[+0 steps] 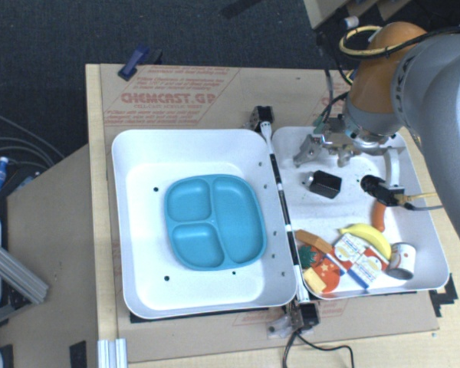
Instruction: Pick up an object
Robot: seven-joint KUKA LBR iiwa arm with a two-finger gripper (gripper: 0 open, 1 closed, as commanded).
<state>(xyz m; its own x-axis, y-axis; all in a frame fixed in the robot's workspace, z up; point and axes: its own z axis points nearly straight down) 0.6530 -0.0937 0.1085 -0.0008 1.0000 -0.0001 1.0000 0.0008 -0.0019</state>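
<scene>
The hand [327, 149] hovers spread at the right white bin's [429, 271] far edge, poised above the small black block [324, 184]; nothing is pinched.

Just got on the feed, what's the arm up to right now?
The arm is reaching in over the right bin, with its gripper low near that bin's far end, close to a small black block. Nothing shows between its fingers, so no pick yet. The other objects, a banana, a roll of tape and a colourful packet, sit crowded at the near end. The left bin holds a blue divided plate.
</scene>
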